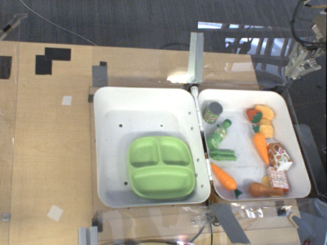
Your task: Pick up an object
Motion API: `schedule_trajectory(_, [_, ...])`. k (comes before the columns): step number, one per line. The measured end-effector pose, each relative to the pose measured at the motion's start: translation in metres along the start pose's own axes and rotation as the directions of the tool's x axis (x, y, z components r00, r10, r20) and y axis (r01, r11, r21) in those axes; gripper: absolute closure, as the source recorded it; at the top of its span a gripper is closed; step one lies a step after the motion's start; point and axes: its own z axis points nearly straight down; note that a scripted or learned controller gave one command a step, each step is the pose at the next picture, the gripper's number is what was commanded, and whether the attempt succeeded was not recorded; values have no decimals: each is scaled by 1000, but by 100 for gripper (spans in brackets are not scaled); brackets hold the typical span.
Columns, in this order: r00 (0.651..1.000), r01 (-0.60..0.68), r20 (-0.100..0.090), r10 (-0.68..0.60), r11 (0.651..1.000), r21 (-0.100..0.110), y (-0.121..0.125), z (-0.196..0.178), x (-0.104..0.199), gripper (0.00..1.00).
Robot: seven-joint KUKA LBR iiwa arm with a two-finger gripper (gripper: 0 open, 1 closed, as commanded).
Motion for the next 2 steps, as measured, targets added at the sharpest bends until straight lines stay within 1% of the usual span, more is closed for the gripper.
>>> schedule_trajectory(1, [976, -218, 0, 218, 976, 1, -8, -39, 3, 100])
schedule_trajectory(2, [975, -220, -1, 220, 975, 1, -8, -38, 3, 100])
